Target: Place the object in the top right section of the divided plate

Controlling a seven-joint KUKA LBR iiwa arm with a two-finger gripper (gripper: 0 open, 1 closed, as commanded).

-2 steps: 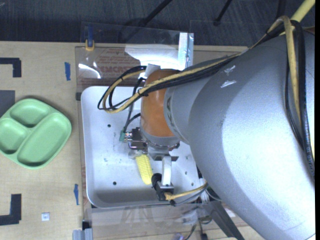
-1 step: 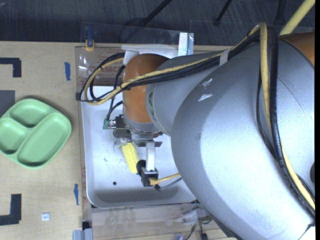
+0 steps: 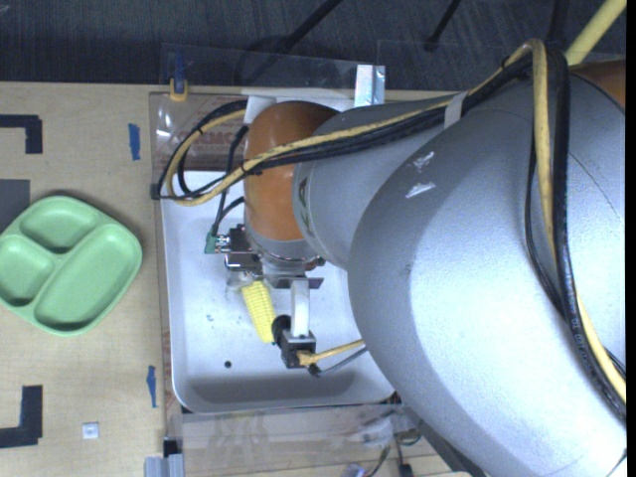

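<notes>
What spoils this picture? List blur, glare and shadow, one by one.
Camera view: the grey arm looms near the lens, soft-edged, hiding much of the white bin; glare streaks the clear panel at the bin's far edge; the bin floor darkens under the arm around the yellow object; the green divided plate is sharp and evenly lit.
</notes>
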